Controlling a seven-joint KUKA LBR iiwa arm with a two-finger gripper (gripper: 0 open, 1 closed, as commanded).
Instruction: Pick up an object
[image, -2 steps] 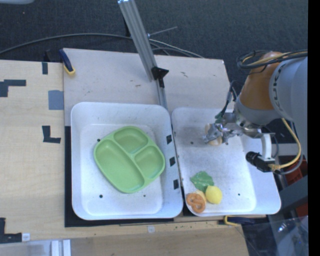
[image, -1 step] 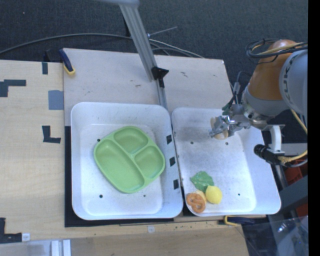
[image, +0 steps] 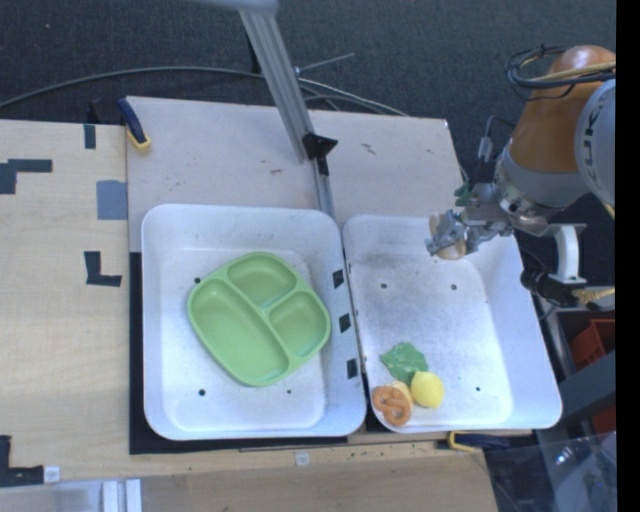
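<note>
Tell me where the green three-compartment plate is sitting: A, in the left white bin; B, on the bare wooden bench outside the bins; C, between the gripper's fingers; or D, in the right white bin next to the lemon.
A: the green three-compartment plate lies flat in the left white bin, while the yellow lemon sits in the right white bin.

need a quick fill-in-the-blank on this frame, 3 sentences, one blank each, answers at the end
1. The green divided plate lies in the ____ bin.
2. The yellow lemon sits in the right bin's ____ corner.
3. The plate has ____ compartments.

Answers: left; near-left; three
</note>
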